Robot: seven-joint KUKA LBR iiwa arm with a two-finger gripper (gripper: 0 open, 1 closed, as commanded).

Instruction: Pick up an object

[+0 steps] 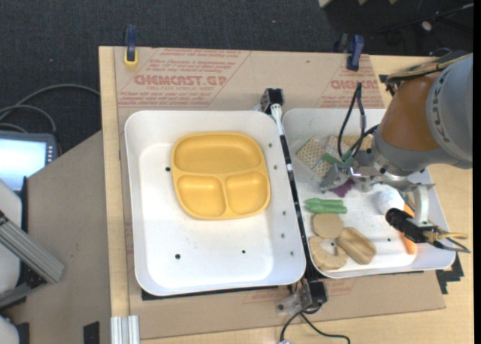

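we found the arm (pixel 421 121) reaching low over the right bin (pixel 440 258), its gripper (pixel 352 173) down among the clutter near a purple piece (pixel 343 182). whether it was open or closed we could not tell. candidates lay close together: a green pod (pixel 325 205), a round wooden disc (pixel 328 225) and a wooden block (pixel 356 245) nearer the front. the left bin (pixel 150 185) held a yellow divided tray (pixel 221 174). we judged a good pick meant singling out one item, centring on it, then lifting straight up.
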